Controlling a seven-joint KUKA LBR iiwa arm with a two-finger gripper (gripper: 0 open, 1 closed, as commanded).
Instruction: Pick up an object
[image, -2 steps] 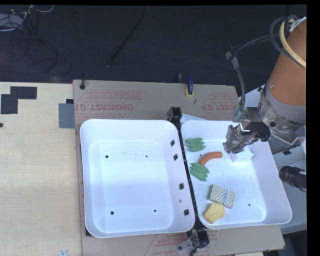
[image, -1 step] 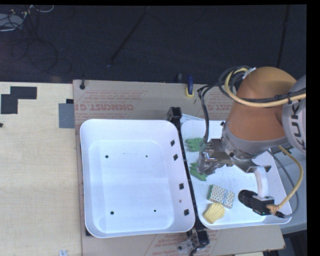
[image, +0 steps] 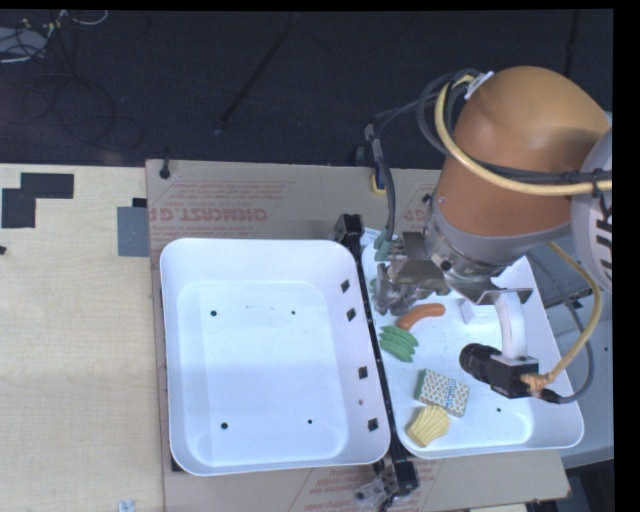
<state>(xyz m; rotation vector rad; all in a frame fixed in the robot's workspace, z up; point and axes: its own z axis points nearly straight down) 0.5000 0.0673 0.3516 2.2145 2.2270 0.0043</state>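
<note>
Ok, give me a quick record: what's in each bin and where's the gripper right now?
gripper: low over the far left part of the right bin
grip state: cannot tell
held object: cannot tell
right bin contents: four things
orange stick: just beside the gripper
green pod: next to the orange stick, near the left bin
checkered block: towards the near edge
yellow corn piece: close beside the checkered block
left bin: no objects seen
</note>
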